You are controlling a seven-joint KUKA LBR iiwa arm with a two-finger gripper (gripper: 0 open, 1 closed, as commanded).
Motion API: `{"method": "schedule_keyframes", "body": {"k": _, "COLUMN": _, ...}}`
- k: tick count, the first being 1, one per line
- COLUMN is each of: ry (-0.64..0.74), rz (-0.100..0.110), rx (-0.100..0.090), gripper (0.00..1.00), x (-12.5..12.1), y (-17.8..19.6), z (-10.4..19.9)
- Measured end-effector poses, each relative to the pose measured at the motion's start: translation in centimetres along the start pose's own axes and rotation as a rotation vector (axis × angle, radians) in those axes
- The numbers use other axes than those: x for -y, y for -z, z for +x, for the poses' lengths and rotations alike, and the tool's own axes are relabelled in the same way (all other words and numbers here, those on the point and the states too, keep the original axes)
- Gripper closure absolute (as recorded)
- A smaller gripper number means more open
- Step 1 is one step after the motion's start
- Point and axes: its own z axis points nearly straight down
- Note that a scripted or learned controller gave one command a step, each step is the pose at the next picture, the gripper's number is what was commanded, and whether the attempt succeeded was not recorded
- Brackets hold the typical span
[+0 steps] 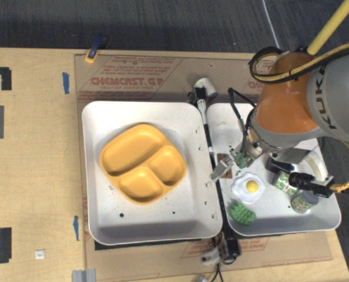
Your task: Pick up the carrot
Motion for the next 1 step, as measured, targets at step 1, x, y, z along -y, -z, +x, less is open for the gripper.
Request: {"method": "schedule_keyframes", "body": {"k": 1, "ry": 0.265, "rz": 0.000, "rx": -0.001, "gripper": 0.00, "x": 0.91, "y": -0.01, "z": 5.77}}
